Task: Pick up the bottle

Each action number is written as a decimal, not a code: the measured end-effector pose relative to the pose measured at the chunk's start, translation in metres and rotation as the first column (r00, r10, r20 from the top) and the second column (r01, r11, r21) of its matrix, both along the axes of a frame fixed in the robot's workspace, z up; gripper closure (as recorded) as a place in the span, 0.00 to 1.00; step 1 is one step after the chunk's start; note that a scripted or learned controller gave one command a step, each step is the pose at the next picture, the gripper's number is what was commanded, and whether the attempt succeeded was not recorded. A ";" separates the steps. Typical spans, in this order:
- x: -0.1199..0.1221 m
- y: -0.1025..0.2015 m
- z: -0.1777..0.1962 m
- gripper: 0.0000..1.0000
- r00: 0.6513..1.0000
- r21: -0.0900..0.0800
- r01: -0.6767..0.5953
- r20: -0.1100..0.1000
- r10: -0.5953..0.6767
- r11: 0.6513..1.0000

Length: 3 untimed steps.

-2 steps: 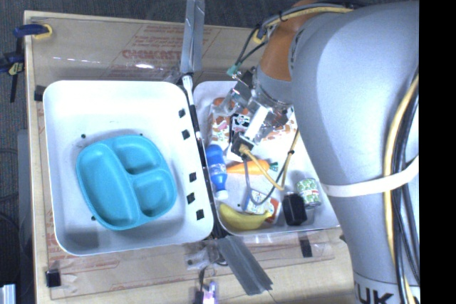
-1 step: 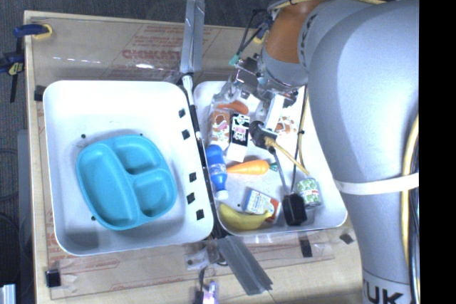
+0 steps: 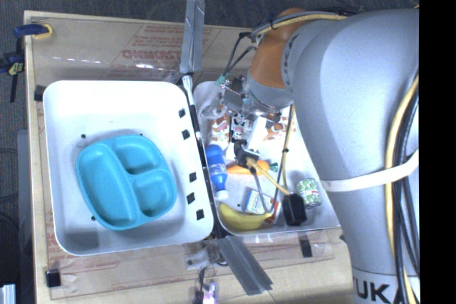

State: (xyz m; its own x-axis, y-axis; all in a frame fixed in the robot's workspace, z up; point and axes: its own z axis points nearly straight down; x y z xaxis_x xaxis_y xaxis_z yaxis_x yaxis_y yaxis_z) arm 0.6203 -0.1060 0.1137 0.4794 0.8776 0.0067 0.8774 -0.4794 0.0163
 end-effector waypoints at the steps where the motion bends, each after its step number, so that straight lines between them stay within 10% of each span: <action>1: -0.037 0.008 -0.006 0.00 0.993 -0.003 0.114 0.019 -0.113 0.994; 2: -0.068 0.003 -0.006 0.00 0.815 0.018 0.580 0.017 -0.580 0.815; 3: -0.056 -0.030 -0.006 0.00 0.725 0.024 0.688 -0.003 -0.688 0.725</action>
